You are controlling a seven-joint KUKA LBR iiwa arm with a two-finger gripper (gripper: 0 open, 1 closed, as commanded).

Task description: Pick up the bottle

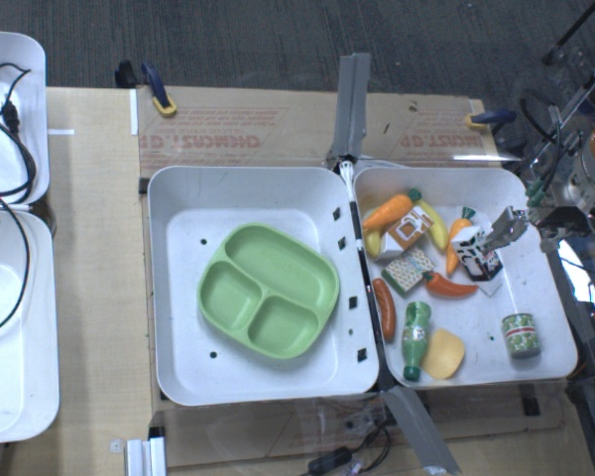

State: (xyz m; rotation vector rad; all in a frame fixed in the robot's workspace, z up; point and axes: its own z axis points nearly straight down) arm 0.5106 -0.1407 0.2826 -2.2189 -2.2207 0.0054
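The green bottle (414, 338) lies near the front of the right bin (550, 296), its cap toward the front edge. A red sausage (384, 308) is on its left and a yellow lump (443, 354) on its right. My gripper (503, 230) hangs over the bin's back right part, above a black and white toy (476, 257). It is well apart from the bottle, up and to the right of it. Nothing shows in its grasp.
The right bin also holds a carrot (389, 211), a banana (432, 222), an orange carton (409, 232), a checkered box (407, 271), a red chili (452, 287) and a small can (521, 335). A green divided plate (268, 291) lies in the left bin (169, 266).
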